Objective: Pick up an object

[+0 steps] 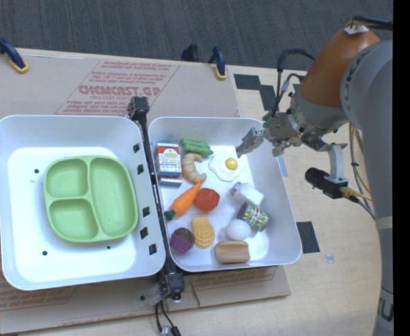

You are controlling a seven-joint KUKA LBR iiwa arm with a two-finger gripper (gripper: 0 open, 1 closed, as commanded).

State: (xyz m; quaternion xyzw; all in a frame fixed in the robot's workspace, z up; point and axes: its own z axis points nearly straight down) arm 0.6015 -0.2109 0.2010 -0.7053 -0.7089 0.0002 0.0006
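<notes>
The right bin (283, 200) holds several toy foods: a fried egg (226, 165), a tomato (206, 199), a carrot (185, 199), corn (203, 232), a bread roll (231, 252), a white egg (238, 229), a green can (255, 218), a small white bottle (248, 193), a purple fruit (182, 240), a red and white box (168, 161), a green pod (196, 146) and a tan croissant (191, 168). My gripper (250, 143) hangs over the bin's far right corner, just up and right of the fried egg. Nothing is seen held in it.
The left bin (9, 145) carries a green divided plate (91, 197). A black clamp bar (145, 180) runs between the two bins. Blue clips (217, 60) pin the cardboard sheet at the back. The arm's orange band (334, 65) and cables rise at the right.
</notes>
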